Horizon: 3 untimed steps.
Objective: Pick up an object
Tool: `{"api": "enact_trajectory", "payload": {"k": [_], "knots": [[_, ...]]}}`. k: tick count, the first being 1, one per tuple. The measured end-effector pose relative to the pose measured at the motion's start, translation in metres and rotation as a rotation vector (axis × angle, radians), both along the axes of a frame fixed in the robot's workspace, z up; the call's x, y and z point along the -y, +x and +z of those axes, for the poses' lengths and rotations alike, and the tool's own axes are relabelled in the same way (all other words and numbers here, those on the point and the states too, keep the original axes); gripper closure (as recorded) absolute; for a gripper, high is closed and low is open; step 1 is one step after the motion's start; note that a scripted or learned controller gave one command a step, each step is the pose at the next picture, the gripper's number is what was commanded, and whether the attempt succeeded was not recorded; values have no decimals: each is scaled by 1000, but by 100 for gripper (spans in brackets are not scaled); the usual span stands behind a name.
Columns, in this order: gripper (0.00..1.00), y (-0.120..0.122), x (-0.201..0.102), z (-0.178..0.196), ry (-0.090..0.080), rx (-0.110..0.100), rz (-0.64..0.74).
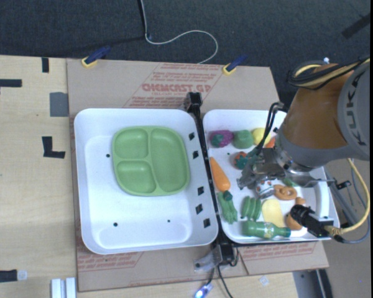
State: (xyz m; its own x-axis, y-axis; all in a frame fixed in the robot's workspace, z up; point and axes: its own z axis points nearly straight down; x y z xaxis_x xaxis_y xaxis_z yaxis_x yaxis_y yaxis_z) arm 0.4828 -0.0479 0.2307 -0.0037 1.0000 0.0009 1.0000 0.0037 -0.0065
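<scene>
From above, the bench (25,185) carries two shallow white bins side by side on a sheet of brown cardboard (174,85). The left bin (90,228) holds a green divided plate (151,160), lying flat toward its upper half. The right bin (236,233) is crowded with small toy foods: an orange carrot (220,176) lies along its left wall, a purple piece (221,137) and a green round piece (242,138) sit near the top edge, a yellow piece (258,134) is just beside them, and a green bottle-like piece (264,230) lies on its side along the bottom edge. Between these are a few green pods (250,207), a pale yellow lump (272,212) and an orange ring-shaped piece (286,192).

The arm (323,117) comes in from the right, its orange band over the right bin's upper right part. The pincer (258,174) is down among the toys in the middle of the right bin, near the carrot and just above the pods. I cannot tell from here whether it is parted, closed, or gripping anything; it is dark and tangled against the clutter.

A white cable (174,39) loops across the dark floor beyond the bench.
</scene>
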Motion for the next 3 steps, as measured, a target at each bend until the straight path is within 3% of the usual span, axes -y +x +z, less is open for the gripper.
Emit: {"api": "enact_trajectory", "payload": {"k": [1, 2, 3], "knots": [[100, -1, -77, -50, 1, -2, 4], [100, 2, -85, 86, 1, 19, 1], [100, 1, -106, 111, -1, 7, 0]]}}
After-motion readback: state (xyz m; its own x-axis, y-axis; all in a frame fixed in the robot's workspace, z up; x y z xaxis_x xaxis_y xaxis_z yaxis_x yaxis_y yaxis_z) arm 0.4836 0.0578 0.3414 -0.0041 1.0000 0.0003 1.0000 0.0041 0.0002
